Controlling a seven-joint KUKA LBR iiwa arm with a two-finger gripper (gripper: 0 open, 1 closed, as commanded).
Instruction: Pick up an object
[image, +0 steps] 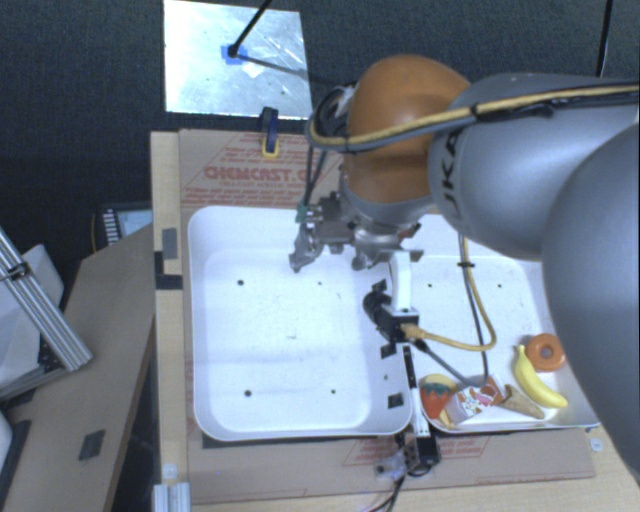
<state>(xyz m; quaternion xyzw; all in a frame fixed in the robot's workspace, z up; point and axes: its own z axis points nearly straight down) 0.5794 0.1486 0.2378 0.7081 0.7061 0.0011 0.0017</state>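
Note:
My gripper (329, 260) hangs over the far part of the left white bin (270, 340), close to the wall it shares with the right bin. Its two fingers (299, 260) stand apart, open, with only bare bin floor showing between them. The objects lie in the near corner of the right bin (505, 290): a yellow banana (537, 380), an orange round piece (545, 350), a red-orange fruit (436, 396), a red and white packet (474, 398) and a tan cone-shaped item (521, 404). All of them are well apart from the gripper.
The big grey arm (560, 180) with its orange band (400, 110) covers much of the right bin. A yellow cable (470, 340) and a black bracket (385, 310) run along the divider. A cardboard sheet (240, 170) lies under the bins.

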